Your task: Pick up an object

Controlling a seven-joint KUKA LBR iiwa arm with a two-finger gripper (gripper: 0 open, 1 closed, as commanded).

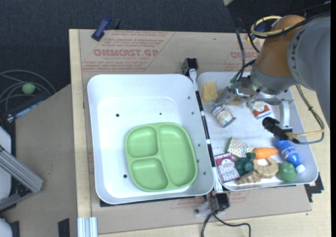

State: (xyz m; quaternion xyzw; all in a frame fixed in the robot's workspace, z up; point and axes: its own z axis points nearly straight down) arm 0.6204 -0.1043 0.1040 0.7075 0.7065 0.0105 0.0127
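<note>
Your pincer point(234, 93) is hovering low in the right white bin point(302, 126), apparently lining up over the small cylindrical tin can point(223, 116) lying just beside it; whether it is spread, you cannot tell.

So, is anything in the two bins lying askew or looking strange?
Nothing looks spilled or damaged. The small can in the right bin lies tipped on its side, and the toys at that bin's near end sit in a loose heap. The green tray lies flat in the left bin.
</note>
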